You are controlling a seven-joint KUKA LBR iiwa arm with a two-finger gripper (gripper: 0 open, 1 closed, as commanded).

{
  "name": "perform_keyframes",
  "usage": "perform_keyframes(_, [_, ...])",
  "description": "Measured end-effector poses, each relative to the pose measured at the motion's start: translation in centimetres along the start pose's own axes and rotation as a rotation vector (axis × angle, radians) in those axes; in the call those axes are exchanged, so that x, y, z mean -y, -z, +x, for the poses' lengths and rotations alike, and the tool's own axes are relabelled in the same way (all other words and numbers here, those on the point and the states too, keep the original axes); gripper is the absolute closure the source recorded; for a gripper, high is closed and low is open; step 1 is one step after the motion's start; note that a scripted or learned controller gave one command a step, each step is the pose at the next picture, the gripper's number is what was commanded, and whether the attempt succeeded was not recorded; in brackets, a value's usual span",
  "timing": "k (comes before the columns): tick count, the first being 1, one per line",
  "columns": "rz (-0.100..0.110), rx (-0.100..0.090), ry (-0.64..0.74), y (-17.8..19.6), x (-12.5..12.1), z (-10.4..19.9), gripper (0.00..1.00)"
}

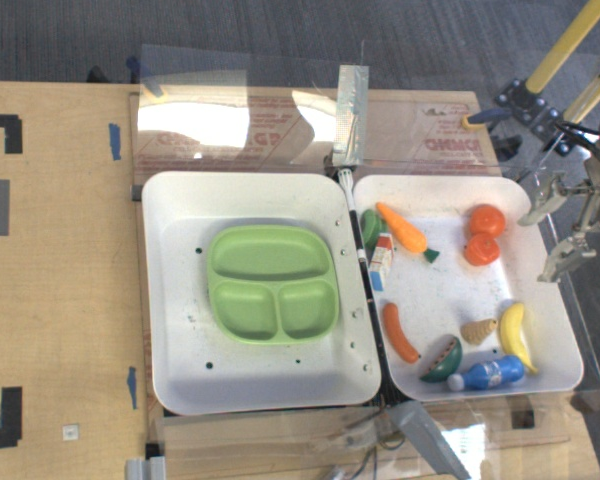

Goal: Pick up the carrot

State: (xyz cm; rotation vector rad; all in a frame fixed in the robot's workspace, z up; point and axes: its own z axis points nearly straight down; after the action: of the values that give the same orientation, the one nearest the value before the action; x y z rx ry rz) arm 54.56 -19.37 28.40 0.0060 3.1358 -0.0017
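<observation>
I see two white bins side by side: the left bin [170, 298] holds a green plate [273, 283]; the right bin [450, 278] holds the toys. The carrot [402, 228] lies near that bin's upper left, just beside a green pepper [370, 230]. The gripper [565, 233] hangs at the bin's right rim; I cannot tell its grip state.

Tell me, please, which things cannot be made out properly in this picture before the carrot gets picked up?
- Gripper, camera view: small and cut by the right edge; its finger state is unreadable.
- Green item beside the carrot, camera view: partly hidden by the bin's wall.
- Small box, camera view: print too small to read.
- Bottle, camera view: label blurred.
</observation>
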Motion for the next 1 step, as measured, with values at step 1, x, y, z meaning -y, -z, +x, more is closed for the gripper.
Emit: perform_keyframes(1, [-0.005,-0.012,-0.175,-10.32,-9.90,-5.79,0.00])
